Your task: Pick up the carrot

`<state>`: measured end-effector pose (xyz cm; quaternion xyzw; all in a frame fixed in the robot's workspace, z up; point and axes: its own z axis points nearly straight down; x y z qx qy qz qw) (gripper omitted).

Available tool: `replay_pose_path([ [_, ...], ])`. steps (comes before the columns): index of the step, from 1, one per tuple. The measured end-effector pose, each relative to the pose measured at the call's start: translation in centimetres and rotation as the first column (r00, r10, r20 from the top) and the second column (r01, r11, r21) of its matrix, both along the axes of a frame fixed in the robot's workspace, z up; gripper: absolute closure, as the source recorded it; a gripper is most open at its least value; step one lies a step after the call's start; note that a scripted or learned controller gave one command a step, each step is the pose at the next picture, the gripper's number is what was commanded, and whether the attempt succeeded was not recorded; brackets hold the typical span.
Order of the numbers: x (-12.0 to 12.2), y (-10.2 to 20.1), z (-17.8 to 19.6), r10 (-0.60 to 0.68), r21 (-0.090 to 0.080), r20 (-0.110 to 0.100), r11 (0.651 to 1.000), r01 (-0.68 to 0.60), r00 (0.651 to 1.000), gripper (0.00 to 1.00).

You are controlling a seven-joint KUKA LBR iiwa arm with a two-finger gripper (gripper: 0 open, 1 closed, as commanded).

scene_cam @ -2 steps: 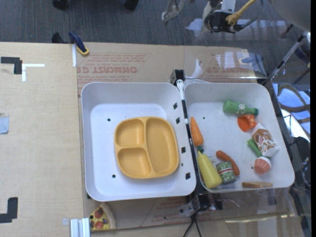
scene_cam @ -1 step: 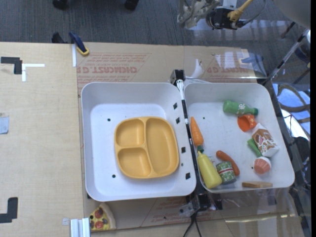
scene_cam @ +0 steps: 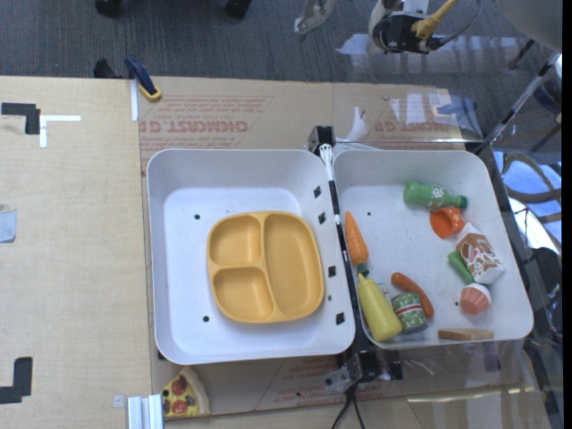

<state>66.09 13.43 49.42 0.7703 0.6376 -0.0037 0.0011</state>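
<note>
The carrot (scene_cam: 356, 238) is a small orange cone lying in the right bin (scene_cam: 500, 231), close against its left wall, with its tip pointing toward the far side. My gripper (scene_cam: 315, 11) hangs high at the far edge of the view, beyond both bins and well away from the carrot. The grey arm (scene_cam: 532, 3) stretches off to the upper right. Nothing shows at the gripper.
Sharing the right bin are a green bottle (scene_cam: 433, 195), a yellow bottle (scene_cam: 377, 309) just below the carrot, a red sausage (scene_cam: 413, 293), a green can (scene_cam: 409, 313) and several other toy foods. A yellow divided plate (scene_cam: 265, 266) lies in the left bin (scene_cam: 170, 239).
</note>
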Motion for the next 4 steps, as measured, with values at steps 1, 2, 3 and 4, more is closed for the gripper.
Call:
replay_pose_path([
  [1, -0.1, 7.6, 4.2, -0.051, 0.004, 0.001, 0.999, 0.051, 0.999, 0.0],
  [2, -0.1, 9.4, 4.2, -0.074, 0.004, 0.002, 0.997, 0.074, 0.997, 0.0],
  [3, 0.0, 9.4, 4.9, -0.07, 0.001, 0.0, 0.998, 0.07, 0.998, 1.0],
  [4, 0.0, 9.4, 4.9, -0.07, 0.001, -0.001, 0.998, 0.07, 0.998, 0.0],
])
